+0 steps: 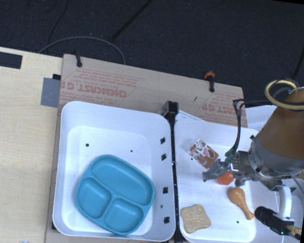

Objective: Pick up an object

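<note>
Nearest the lens stands the arm [286, 132], its orange-banded wrist high over the right bin [187, 188], with the tool [218, 172] lowered to that bin's floor. Whether the tool is clenched or released cannot be told from this angle. A small orange-red piece [225, 179], the likely target, lies touching the tool's lower side; no grasp on it is confirmed. Risk one: if contact is only on the edge, the rounded piece may roll or squirt aside as the tool closes. Risk two: the drumstick [240, 200] lies just beside it and could be nudged or caught along with it. A snack packet [203, 152] sits near on the upper side, and a toast slice [194, 218] lies further off toward the front wall. The left bin [84, 119], holding a blue divided plate [114, 194], and the table [7, 142] lie well apart and pose no hazard.
</note>
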`<state>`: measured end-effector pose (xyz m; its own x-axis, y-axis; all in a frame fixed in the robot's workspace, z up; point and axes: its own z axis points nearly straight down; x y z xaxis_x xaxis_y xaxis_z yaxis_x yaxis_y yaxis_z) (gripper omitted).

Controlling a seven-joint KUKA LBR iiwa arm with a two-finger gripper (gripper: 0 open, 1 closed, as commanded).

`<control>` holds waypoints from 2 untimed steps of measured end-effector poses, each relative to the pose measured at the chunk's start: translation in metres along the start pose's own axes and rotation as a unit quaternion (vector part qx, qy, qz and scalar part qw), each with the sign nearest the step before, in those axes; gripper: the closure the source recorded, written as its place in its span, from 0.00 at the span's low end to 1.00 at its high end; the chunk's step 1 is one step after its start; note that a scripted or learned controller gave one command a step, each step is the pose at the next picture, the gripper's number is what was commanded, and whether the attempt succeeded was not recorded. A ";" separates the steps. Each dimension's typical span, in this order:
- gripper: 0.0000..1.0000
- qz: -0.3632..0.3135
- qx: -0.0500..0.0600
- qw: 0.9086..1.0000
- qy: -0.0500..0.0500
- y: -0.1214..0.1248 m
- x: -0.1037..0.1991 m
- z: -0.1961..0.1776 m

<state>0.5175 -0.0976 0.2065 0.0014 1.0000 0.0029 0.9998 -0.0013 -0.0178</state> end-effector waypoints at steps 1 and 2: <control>0.00 -0.001 -0.007 1.000 -0.001 0.003 0.000 -0.007; 0.00 -0.001 -0.004 1.000 0.000 0.001 0.008 0.040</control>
<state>0.5180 -0.0892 0.1667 -0.0004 1.0000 0.0023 1.0000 0.0004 -0.0089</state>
